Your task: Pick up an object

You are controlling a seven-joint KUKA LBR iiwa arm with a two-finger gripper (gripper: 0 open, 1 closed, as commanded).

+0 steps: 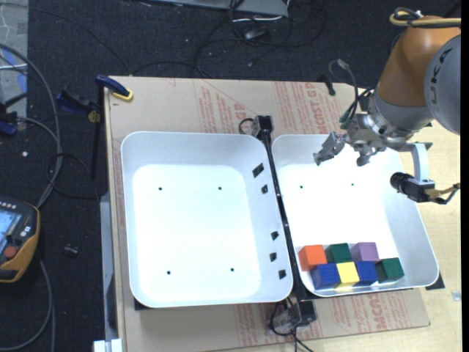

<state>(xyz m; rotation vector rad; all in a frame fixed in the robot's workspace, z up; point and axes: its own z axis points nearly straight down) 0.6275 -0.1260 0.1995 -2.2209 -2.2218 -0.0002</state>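
So the arm has its end effector (pixel 344 147) hovering over the far edge of the right bin (pixel 418 218), fingers spread fairly wide with nothing between them. The stuff it's supposed to grab is nowhere near that spot: all the blocks sit bunched at the near edge of that same bin, well apart from the fingers. There's an orange block (pixel 314 255), a dark green block (pixel 338 252) and a purple block (pixel 365 251) in the back row, then a blue block (pixel 325 275), a yellow block (pixel 346 272), another blue block (pixel 366 270) and a green block (pixel 390 269) right against the near wall. The left bin (pixel 139 167) has no blocks in it.

What worries me is how tightly they're packed. They're touching side to side, so I'd guess a finger lands on top of a neighbour instead of slipping beside the target, or it wedges two at once and drops both. The front row hugging the near wall looks worse still, since a finger could hit the rim. The orange one on the cluster's left end looks like the safest bet.
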